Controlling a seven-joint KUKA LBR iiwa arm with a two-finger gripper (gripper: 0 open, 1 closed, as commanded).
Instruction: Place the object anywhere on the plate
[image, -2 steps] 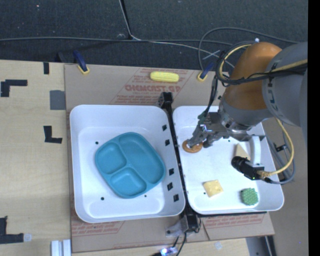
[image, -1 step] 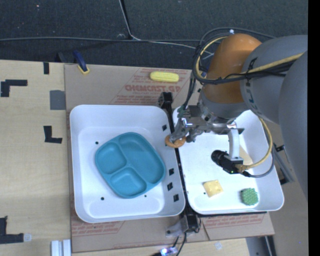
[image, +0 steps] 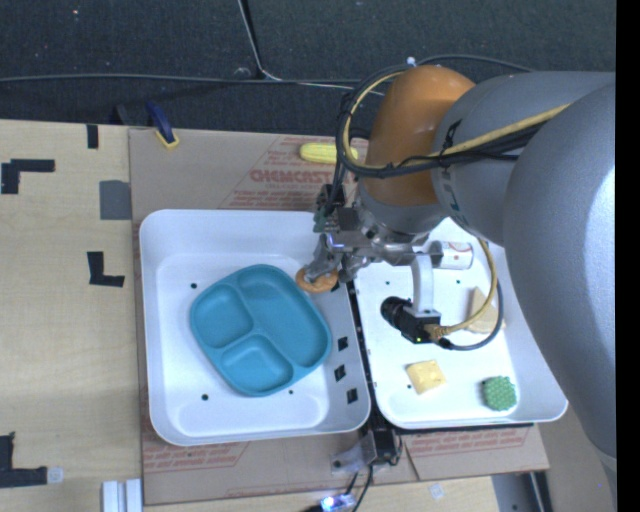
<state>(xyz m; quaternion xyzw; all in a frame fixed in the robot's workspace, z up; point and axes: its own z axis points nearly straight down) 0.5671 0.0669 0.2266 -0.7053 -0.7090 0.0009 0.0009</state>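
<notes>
Bright, even light from above. White bins (image: 160, 330) glare a bit. Soft shadows. Picture slightly fuzzy.

The blue plate (image: 260, 328) lies uncovered mid-left bin; the arm (image: 430, 150) overhangs the bins' shared wall (image: 352, 330) at its far end.

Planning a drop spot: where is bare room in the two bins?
Free: the blue plate's three compartments, and left bin floor along its front and left walls. Crowded: right bin, with yellow piece, green piece, gripper.
</notes>
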